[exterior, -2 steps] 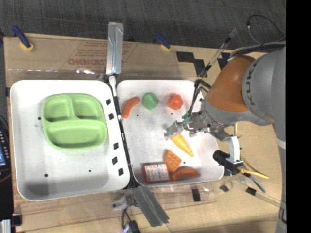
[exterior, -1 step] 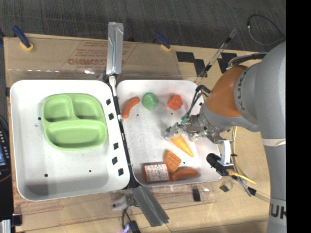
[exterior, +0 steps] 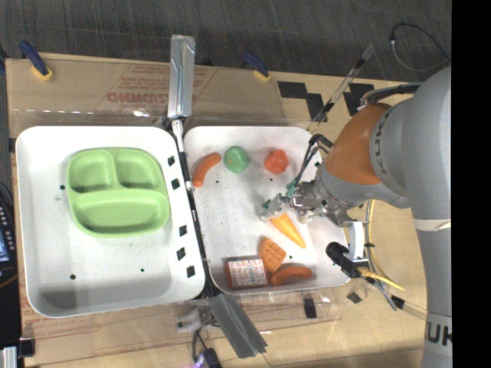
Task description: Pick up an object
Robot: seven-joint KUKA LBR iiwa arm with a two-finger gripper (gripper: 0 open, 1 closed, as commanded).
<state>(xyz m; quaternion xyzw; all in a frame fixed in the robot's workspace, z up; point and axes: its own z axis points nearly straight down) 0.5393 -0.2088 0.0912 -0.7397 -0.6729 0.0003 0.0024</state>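
Task looks early-to-mid: nothing is lifted, every object lies on a bin floor. The arm reaches in from the right and the tool is down low inside the right bin, at the upper end of the yellow-orange cone. The tool's tip seems to touch or sit just beside the cone's wide end, but nothing is visibly between the fingers, so no grasp can be claimed. Opening of the tool: cannot tell, since the tip is small, cluttered with wires and seen from above.

Likely target is the cone, mid-right of the right bin, lying on its side with its point toward the near right. Left to do: close on it, lift clear.

Right bin contents:
- orange sausage-shaped piece, far left, by the divider
- green ball, far middle
- red-orange round piece, far, right of the green ball
- cone, centre-right
- orange waffle-textured piece, near, just beside the can
- small can with label, on its side, near edge
- reddish sausage-shaped piece, near edge, right of the can, touching or nearly touching it

Left bin holds a green divided tray, three compartments, nothing seen in them.

Both bins sit side by side on the cardboard-covered worktop.
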